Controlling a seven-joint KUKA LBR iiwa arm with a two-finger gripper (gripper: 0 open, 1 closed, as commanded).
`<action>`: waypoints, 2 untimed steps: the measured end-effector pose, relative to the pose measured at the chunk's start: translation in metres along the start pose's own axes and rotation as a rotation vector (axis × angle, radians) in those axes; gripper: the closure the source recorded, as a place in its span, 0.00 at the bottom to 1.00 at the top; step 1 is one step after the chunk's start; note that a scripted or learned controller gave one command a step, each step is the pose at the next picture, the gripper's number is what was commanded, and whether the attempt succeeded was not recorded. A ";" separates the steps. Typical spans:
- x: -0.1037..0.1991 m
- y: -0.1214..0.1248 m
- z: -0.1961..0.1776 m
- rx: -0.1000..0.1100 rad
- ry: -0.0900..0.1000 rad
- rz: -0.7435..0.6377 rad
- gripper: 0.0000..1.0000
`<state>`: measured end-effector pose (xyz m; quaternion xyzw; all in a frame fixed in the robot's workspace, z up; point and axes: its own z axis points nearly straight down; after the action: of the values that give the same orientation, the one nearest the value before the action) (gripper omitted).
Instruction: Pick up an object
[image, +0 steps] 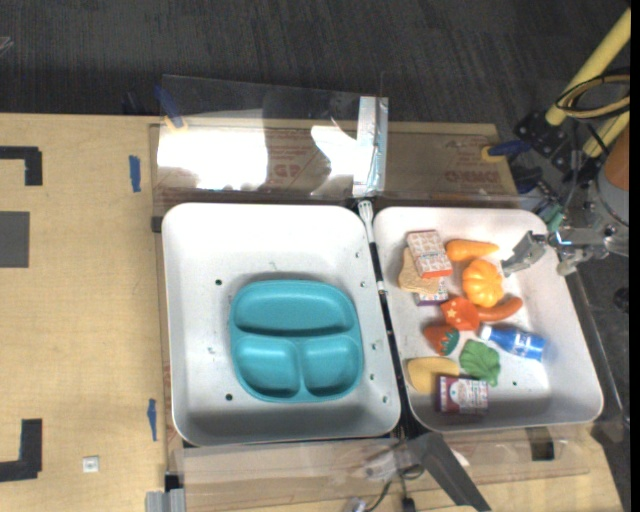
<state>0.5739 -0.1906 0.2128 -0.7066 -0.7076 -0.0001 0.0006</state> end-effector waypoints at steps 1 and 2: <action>0.034 -0.014 0.111 -0.007 -0.003 -0.111 0.00; 0.006 0.042 0.126 -0.006 -0.003 -0.163 0.00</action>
<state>0.6155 -0.1849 0.0867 -0.6468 -0.7627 -0.0012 -0.0024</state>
